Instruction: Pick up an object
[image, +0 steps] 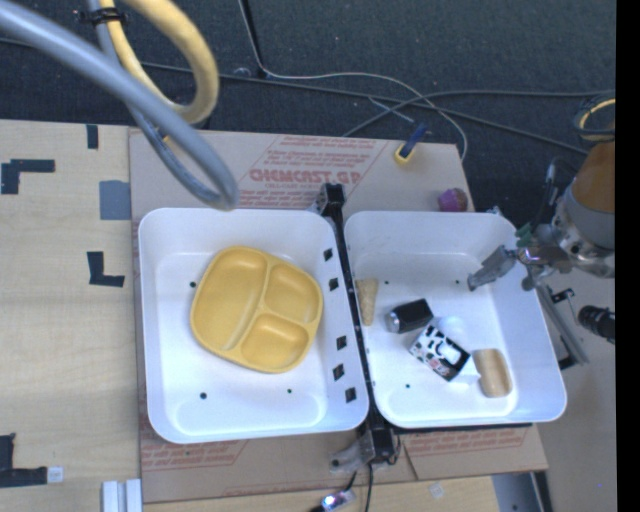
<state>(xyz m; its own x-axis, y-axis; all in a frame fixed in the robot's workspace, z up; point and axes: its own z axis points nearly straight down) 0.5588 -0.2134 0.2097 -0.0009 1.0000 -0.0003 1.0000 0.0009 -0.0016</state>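
The right bin (520, 400) holds a dark can (408, 316), a black-and-white patterned box (438, 350), a tan cylinder (491, 371) and a pale tan stick (368, 300) by its left wall. A yellow divided plate (257, 308) lies in the left bin (160, 300). My gripper (502, 281) hangs over the right bin's upper right corner, above and to the right of the can. It is open, its fingers are spread, and nothing is between them.
A grey hose and a yellow hose (190, 60) arc over the top left, ending near the left bin's back edge. A small purple object (452, 199) and a yellow-and-blue clip (408, 148) lie on the cardboard behind the bins.
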